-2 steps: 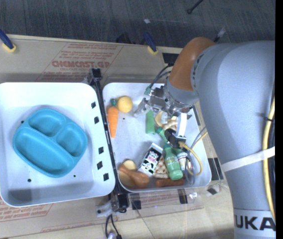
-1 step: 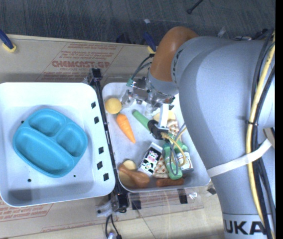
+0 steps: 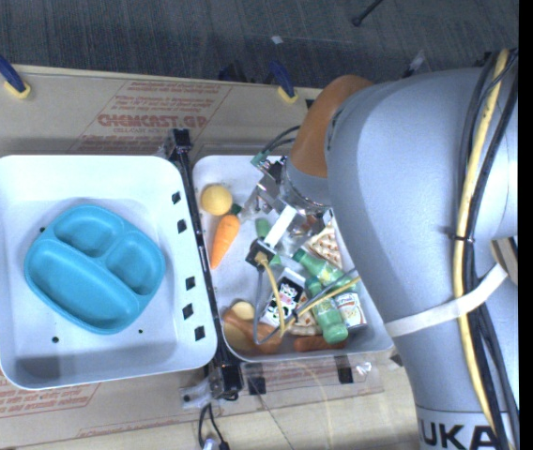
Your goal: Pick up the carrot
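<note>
The orange carrot [image 3: 223,239] lies in the right bin [image 3: 212,172] near its left wall, pointing down and left, with a green top at its upper right end. Just above it sits a small yellow round fruit [image 3: 215,198]. My gripper [image 3: 268,221] hangs over the bin's middle, a short way right of the carrot. The carrot lies free, apart from the gripper. The big grey arm covers the bin's right side.
The left bin [image 3: 4,186] holds a blue divided plate [image 3: 95,266]. In the right bin's lower part lie green bottles [image 3: 324,275], a small carton [image 3: 285,303], a cracker [image 3: 326,245] and brown bread-like items [image 3: 241,322]. Blue clamps [image 3: 10,75] sit at the bench's far edge.
</note>
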Controlling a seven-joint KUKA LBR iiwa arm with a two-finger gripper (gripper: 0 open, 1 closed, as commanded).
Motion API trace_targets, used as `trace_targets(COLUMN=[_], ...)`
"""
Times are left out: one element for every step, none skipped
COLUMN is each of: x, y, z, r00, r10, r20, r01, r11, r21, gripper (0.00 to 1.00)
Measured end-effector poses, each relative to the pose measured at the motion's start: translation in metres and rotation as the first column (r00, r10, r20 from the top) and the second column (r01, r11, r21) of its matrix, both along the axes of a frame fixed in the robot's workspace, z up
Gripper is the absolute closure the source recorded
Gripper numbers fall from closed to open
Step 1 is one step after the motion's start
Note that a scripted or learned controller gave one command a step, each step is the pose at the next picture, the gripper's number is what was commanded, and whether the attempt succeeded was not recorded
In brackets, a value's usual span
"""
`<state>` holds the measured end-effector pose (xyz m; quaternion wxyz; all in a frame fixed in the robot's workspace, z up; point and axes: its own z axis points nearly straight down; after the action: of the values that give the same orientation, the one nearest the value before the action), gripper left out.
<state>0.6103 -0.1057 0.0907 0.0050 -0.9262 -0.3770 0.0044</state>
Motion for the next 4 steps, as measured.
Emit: trace_targets(x=[0.0,-0.056,-0.096,-0.113], y=[0.001,0.086,0.098,0.142], z=[0.01,0.105,0.141,0.161], r00=[1.0,0.999,0.983,0.913], r10=[0.01,0.03,-0.186,-0.408], r20=[-0.006,0.01,0.002,0.003], r01=[-0.01,-0.03,0.186,0.408], r11=[1.0,1.0,0.983,0.913], r21=[0.005,0.003,-0.008,-0.009], gripper=[1.0,1.0,1.0,1.0])
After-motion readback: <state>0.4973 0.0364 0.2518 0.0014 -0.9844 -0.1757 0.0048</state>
